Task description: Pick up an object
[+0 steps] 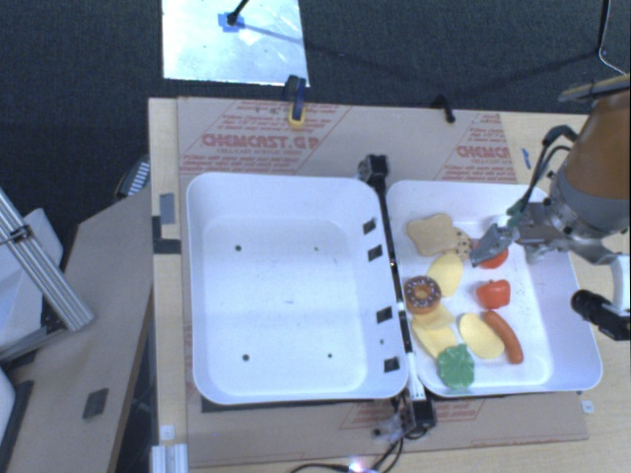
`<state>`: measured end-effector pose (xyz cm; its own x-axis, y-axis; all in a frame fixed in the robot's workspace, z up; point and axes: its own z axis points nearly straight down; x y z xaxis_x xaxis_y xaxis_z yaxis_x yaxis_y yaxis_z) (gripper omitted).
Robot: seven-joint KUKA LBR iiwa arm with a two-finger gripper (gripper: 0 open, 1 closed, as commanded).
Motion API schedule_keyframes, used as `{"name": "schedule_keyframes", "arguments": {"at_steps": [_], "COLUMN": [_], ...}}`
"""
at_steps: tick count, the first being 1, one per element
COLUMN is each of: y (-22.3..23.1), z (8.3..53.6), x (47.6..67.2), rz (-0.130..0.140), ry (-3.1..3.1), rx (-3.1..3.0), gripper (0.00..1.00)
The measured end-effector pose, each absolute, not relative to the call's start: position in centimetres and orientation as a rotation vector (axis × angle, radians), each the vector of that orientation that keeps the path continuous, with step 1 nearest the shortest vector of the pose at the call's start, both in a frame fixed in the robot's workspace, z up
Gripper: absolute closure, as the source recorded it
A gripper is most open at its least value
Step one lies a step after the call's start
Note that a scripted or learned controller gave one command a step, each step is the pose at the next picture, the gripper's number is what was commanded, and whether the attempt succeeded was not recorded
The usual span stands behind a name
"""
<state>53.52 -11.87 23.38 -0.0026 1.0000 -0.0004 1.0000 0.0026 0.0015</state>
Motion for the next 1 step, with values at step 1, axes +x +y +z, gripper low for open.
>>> {"name": "schedule_keyframes", "arguments": {"at_steps": [1], "y": [-10.76], "z": [7.96], "x": [55.19], "rz": [-0.001], "ry": [2.224], "rx": [2.220], "gripper": [0.00]}}
